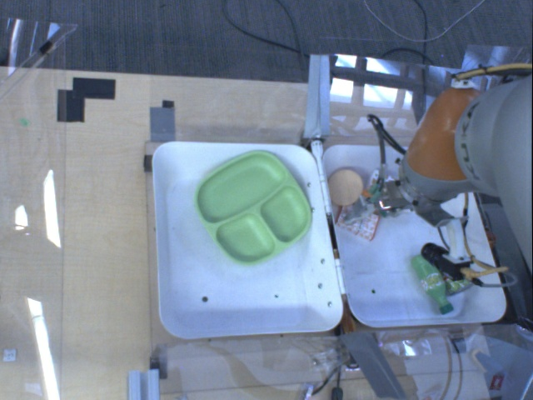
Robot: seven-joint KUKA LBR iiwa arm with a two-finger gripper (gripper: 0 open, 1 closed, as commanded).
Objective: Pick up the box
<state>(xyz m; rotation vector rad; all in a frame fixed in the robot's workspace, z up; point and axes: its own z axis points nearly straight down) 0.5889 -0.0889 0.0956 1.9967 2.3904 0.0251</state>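
Two shallow white bins sit side by side on the pale wooden table, and we take them in turn from the one overhead view.

The left white bin holds a light green plastic plate w/ three compartments. It lies flat in the upper half of the bin, turned at an angle, its right edge near the wall between the bins.

In the right white bin we see three things. A round tan ball sits in the upper left corner. Just below it, touching or nearly so, lies the small flat box w/ red-and-white print, close to the bin's left wall and resting on the bin floor. A green plastic bottle w/ a printed label lies on its side in the lower right part, well apart from the box.

The grey arm comes in from the right, its orange band over the bin's upper right. The gripper is low in the bin, just beside the ball and right at the box's upper right corner. We can't tell how far it's open, nor if it touches the box; nothing shows clearly in its grasp.

Beyond the table, thin black cables loop over dark grey carpet. Black tape marks sit on the table's upper left.
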